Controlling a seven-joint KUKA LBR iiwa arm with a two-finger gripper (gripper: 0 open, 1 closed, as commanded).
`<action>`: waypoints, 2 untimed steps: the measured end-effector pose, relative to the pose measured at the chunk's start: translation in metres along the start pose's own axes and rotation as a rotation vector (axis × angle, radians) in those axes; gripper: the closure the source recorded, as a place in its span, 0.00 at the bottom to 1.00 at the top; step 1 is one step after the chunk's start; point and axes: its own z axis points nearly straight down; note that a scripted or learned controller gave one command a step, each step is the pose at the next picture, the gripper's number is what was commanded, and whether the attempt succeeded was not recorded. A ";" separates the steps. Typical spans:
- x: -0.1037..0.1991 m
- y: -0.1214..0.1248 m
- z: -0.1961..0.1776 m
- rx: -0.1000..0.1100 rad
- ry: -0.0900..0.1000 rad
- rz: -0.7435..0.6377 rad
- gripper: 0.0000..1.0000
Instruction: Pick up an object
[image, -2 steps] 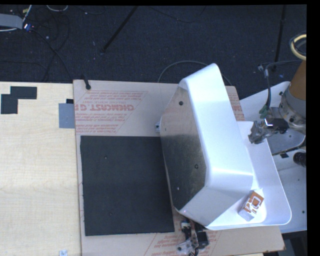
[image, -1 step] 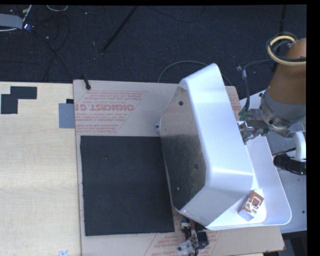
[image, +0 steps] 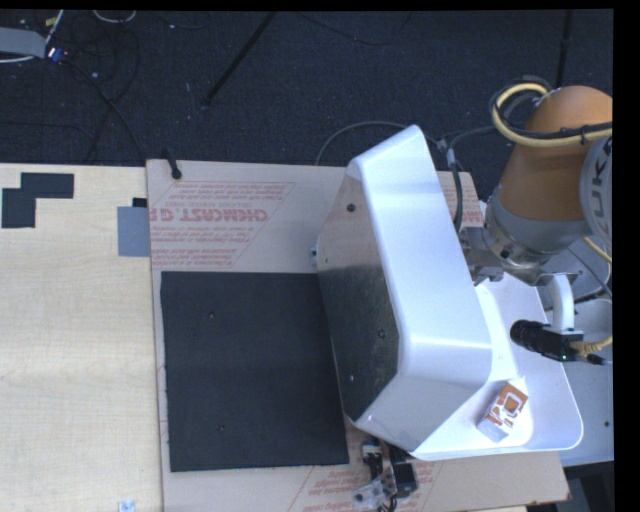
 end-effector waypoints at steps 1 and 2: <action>0.043 0.006 0.002 0.000 -0.003 0.001 1.00; 0.090 0.001 0.002 0.004 -0.010 0.008 1.00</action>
